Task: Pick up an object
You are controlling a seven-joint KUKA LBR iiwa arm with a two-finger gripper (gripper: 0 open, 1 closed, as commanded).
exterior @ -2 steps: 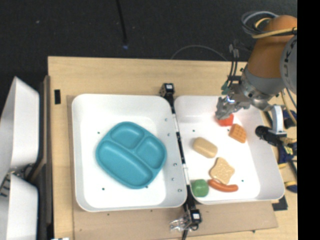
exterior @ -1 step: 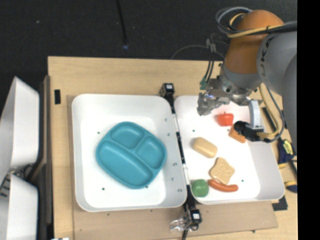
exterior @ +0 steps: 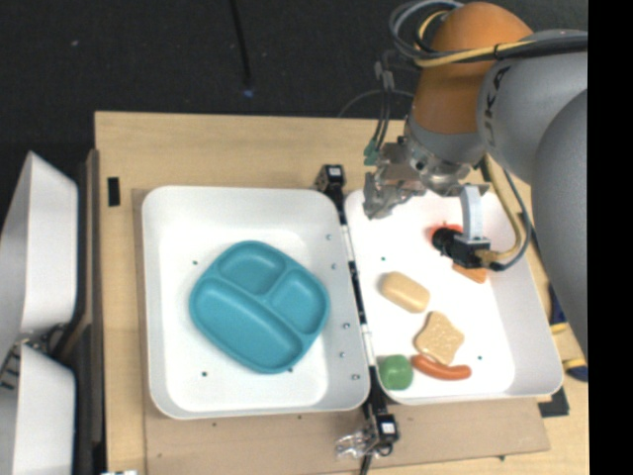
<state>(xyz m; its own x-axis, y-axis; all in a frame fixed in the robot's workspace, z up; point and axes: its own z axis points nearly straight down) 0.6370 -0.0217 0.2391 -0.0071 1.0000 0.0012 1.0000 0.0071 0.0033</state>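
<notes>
The grey arm's gripper [exterior: 381, 201] hovers over the right shallow white plastic bin's [exterior: 524, 364] far-left corner; whether its fingers are parted cannot be told. The glossy teal sectioned plate [exterior: 259, 305] fills the left bin. The smooth tan bread roll [exterior: 405, 291], textured toast slice [exterior: 439, 338], red sausage [exterior: 441, 368] and round green piece [exterior: 396, 372] lie close together, so a descent may well nudge neighbours or close on nothing.

Cam: single, fixed overhead, angled down at slant. Mid distance; covers whole worktop [exterior: 119, 156] w/ both white bins, left bin [exterior: 168, 384] and right bin [exterior: 514, 364]. Arm [exterior: 534, 77] enters frame from right.
</notes>
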